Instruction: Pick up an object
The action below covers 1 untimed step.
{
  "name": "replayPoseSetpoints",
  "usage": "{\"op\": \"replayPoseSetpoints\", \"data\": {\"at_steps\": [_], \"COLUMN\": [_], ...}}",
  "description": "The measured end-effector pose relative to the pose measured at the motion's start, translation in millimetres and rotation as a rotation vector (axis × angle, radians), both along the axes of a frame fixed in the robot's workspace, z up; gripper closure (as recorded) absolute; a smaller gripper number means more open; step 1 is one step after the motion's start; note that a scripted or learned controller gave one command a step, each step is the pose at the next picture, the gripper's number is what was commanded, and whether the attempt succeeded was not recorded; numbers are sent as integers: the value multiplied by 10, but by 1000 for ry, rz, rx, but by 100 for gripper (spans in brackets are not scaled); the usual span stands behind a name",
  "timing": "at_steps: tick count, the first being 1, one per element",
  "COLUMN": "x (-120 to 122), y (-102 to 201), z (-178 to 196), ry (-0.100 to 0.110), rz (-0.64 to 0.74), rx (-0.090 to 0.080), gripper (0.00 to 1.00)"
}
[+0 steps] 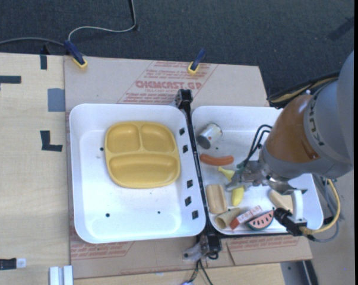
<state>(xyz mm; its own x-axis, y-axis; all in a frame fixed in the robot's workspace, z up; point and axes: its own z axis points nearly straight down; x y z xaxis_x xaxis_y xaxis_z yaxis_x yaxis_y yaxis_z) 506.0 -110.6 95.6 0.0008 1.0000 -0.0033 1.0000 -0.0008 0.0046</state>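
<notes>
The pincer (237, 180), its grip state impossible to tell from here, sits low in the right bin (250, 117) over the yellow banana (237, 193), apparently lined up to grab it, hot dog (216, 158) at its eleven o'clock.

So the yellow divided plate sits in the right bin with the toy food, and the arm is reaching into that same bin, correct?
Not quite. The camera view shows the yellow divided plate alone in the left bin. The toy food, such as the hot dog and watermelon slice, lies in the right bin, where the arm is reaching.
</notes>
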Motion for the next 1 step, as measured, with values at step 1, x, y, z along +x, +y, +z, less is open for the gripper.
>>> {"op": "replayPoseSetpoints", "data": {"at_steps": [1], "x": [-222], "y": [601], "z": [929], "ry": [6], "rz": [3], "rx": [4], "gripper": [100]}}
